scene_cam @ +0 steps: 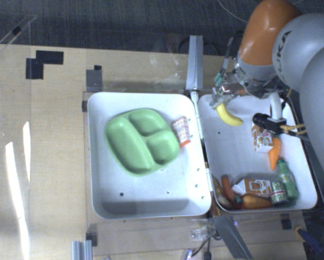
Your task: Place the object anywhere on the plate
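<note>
The pincer [222, 95] is hovering at the banana's [228, 116] twelve o'clock, grip state impossible to tell; a slip risks dropping it short of the green plate [143, 141].

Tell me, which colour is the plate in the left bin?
Light green; the plate shows best in the camera view.
</note>
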`<state>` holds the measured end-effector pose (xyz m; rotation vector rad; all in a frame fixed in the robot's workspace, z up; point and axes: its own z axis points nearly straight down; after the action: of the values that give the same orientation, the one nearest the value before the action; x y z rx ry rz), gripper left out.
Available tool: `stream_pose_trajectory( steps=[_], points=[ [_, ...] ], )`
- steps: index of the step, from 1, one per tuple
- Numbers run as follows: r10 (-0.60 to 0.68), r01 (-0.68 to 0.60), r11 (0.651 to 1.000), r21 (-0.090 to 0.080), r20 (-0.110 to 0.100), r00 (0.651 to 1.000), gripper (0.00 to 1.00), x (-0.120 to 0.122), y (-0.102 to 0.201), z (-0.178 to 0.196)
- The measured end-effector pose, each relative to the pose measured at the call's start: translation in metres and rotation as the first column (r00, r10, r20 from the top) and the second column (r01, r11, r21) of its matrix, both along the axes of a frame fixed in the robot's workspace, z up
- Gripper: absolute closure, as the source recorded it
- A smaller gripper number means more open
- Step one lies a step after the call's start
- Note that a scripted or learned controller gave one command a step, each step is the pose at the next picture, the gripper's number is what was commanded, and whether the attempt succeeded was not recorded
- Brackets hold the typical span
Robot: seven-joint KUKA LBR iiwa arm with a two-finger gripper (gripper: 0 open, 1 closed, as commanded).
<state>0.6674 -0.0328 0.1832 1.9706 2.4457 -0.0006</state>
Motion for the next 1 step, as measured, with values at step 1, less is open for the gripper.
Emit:
stream_pose_trajectory(
  steps=[1],
  points=[
    [-0.200,0.200,0.980,0.001,0.001,0.980,1.00,0.0020,-0.0656,0.0757]
  ],
)
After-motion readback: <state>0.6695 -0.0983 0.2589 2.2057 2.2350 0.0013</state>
